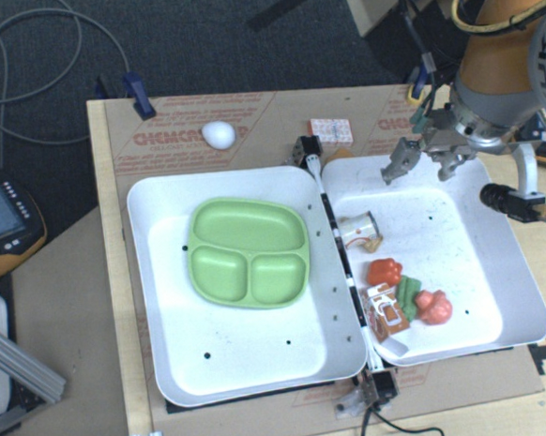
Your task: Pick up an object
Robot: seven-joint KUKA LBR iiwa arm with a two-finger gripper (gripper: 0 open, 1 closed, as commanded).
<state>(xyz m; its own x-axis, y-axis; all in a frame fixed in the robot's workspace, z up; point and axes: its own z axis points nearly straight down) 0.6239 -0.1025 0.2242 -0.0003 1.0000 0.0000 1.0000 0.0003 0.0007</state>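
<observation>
One metal cup [357, 225] lying sideways, left-right.

The arm [504, 44] is running out past the top right corner, so its upper part is going unseen. The small packet [388, 310] (its print is reading as too small to make out) is lying partly under the green piece [408, 292].
</observation>
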